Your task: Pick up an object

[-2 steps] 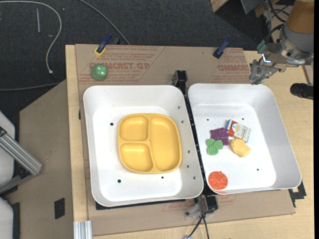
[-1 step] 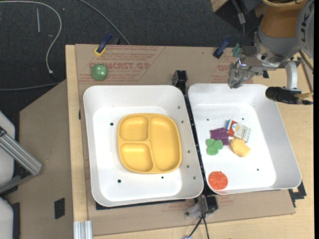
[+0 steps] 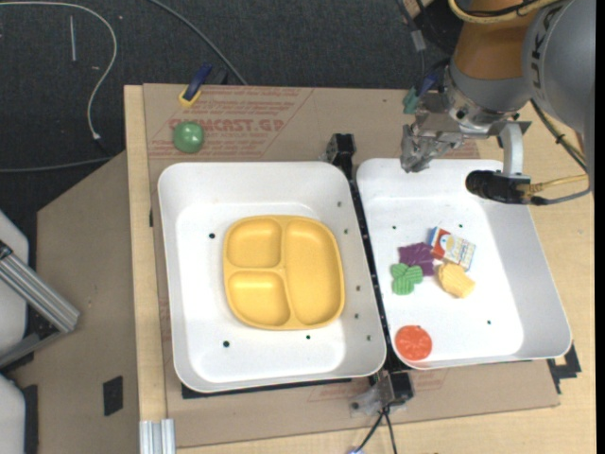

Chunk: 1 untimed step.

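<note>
My gripper (image 3: 416,159) hangs over the far left corner of the right bin (image 3: 515,324), with its fingers close together and nothing between them. Several small objects lie nearer the front of that bin: a purple piece (image 3: 416,254), a green piece (image 3: 406,278), a yellow block (image 3: 457,280), a small red, white and blue carton (image 3: 454,246) and a red-orange disc (image 3: 413,342). The gripper is well behind all of them and touches none.
The left bin (image 3: 189,253) holds a yellow divided plate (image 3: 284,272). A green ball (image 3: 188,137) and a blue-and-yellow clip (image 3: 197,85) lie on the cardboard behind the left bin. A black fitting (image 3: 496,185) sticks out by the right bin's far edge.
</note>
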Available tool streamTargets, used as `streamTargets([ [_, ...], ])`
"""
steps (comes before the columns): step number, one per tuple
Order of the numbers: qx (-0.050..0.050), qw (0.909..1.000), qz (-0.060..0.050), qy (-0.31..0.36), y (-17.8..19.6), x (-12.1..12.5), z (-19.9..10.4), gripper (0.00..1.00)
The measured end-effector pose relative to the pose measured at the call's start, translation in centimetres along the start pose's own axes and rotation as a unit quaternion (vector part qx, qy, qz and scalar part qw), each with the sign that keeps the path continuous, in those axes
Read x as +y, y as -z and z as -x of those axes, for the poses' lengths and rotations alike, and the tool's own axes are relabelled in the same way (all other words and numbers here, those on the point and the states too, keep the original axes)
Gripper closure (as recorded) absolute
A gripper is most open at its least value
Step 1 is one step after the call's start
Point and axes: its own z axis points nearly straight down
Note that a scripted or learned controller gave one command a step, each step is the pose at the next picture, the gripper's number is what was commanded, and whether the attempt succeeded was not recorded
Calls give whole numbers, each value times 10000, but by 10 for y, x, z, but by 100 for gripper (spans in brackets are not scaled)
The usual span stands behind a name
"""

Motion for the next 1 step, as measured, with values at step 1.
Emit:
streamTargets([
  [1,0,10000,3,0,4,-8,-56,100],
])
